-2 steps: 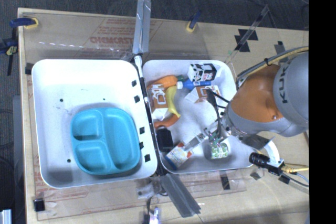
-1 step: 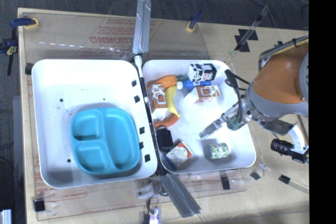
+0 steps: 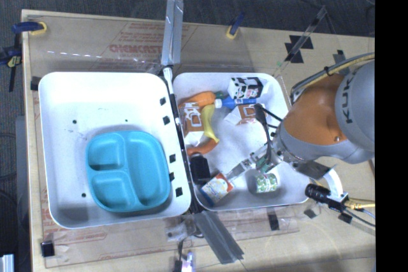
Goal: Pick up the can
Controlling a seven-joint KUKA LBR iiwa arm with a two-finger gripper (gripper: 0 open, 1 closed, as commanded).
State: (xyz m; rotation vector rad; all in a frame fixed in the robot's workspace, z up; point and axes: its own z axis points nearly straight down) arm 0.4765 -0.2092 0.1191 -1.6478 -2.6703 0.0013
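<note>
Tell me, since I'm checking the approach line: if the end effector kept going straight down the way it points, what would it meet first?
Most likely the can, lying on its side near the right bin's front wall, directly under the end effector. Depth is hard to judge from above, so the gap between them is unclear.

A light blue plastic divided tray [image 3: 125,170] is lying in the left white bin [image 3: 57,137]. Right of that tray, a yellow banana [image 3: 210,125] is resting beside a black-and-white carton [image 3: 245,88].
</note>
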